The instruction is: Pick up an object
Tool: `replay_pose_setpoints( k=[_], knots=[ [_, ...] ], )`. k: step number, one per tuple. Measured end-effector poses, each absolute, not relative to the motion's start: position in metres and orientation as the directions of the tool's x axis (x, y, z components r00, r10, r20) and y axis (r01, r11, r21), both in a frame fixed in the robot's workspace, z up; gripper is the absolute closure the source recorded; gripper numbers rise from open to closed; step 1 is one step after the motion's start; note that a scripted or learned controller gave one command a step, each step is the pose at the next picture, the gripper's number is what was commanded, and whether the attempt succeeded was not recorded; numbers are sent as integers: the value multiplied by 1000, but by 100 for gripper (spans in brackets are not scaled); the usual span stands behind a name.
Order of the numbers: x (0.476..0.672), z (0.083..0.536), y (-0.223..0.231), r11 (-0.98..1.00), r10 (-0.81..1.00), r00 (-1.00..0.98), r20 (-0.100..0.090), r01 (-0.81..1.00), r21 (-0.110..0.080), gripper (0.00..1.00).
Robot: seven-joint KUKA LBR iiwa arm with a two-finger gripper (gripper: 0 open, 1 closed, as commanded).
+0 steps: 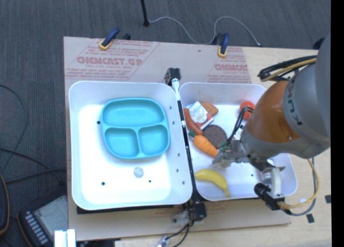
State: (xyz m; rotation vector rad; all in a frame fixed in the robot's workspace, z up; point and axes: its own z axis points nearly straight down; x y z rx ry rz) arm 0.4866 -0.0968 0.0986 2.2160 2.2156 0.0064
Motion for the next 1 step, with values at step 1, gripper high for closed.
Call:
replay_pose_setpoints(
  k=[1],
  knots=[
    [487, 99, -97, 0, 1000, 0, -2, 1000, 8, 0]
  ],
)
